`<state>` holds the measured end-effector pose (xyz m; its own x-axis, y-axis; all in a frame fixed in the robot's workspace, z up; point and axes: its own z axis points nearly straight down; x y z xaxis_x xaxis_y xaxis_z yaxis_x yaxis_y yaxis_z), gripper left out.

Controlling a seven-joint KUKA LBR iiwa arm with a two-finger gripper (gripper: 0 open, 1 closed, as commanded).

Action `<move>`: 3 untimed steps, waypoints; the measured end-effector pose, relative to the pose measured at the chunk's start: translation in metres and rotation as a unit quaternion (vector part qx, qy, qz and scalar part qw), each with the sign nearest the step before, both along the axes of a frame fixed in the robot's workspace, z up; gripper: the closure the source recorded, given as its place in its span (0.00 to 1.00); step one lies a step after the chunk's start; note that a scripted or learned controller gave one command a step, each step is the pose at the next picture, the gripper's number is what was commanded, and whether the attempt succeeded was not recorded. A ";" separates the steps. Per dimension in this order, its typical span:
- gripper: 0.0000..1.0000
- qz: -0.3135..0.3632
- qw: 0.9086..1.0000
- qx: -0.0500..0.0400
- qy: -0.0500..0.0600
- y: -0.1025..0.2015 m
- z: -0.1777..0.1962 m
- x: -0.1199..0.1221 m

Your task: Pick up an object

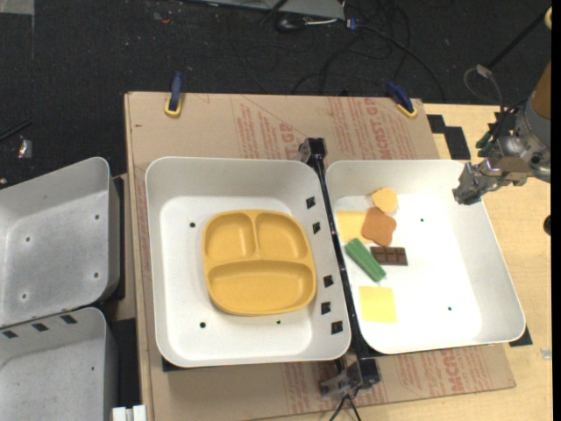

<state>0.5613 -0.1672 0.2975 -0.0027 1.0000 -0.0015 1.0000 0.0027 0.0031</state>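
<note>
Diagonally, the green block (364, 260) runs upper-left to lower-right; the gripper's (468, 189) grasp state cannot be told.

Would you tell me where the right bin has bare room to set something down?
The right bin's floor is bare from the chocolate bar across to its right wall, below the gripper. Its left side is crowded: green block, yellow square.

A brown board bench (263, 125) bears two white bins (175, 261) (473, 261) side by side.

tray (259, 263) in left bin (166, 235); food pieces (379, 228) in right bin (465, 270)
</note>
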 end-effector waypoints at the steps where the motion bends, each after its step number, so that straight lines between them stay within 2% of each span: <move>1: 1.00 0.002 1.000 0.001 0.001 0.057 -0.001 0.012; 3: 1.00 0.003 1.000 0.001 0.001 0.153 -0.009 0.026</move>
<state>0.5874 -0.0144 0.2885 -0.0079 1.0000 0.0008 1.0000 0.0079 0.0013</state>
